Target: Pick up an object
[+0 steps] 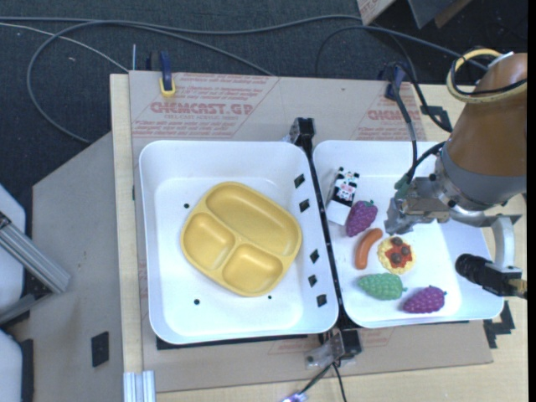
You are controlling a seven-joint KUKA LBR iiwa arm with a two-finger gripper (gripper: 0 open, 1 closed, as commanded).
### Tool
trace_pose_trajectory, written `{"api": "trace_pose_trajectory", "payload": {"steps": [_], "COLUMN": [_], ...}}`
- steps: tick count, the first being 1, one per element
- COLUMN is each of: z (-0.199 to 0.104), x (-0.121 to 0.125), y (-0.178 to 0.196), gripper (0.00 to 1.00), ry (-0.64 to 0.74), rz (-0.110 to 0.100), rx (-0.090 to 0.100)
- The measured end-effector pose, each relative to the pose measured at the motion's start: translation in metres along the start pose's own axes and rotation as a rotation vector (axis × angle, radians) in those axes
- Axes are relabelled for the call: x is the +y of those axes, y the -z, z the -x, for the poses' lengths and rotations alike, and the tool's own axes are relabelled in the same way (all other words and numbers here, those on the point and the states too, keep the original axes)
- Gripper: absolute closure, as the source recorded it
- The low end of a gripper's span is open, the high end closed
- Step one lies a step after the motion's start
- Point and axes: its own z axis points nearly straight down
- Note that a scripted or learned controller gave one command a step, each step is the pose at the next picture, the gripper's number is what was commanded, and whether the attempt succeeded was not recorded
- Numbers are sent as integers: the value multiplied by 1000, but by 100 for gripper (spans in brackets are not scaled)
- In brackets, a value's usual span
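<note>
The right bin holds several toy foods. A black-and-white cow figure lies at its left. Below it sit a purple grape bunch, an orange hot dog and a small pizza. A green grape bunch and a second purple bunch rest near the front wall. My gripper hangs over the middle of this bin, just right of the purple grapes and above the pizza. Nothing shows between its fingers.
The left bin carries a yellow divided plate. A black divider with clips runs between the bins. The grey and orange arm covers the right bin's far right side. Cables lie on the dark floor behind.
</note>
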Motion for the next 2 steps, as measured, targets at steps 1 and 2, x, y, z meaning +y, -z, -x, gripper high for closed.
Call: {"api": "trace_pose_trajectory", "payload": {"steps": [1,2], "z": [-60,-112], "x": [-2,-8], "y": [-14,-9], "gripper": [100,100], "ry": [0,0], "rz": [-3,0], "rx": [0,0]}}
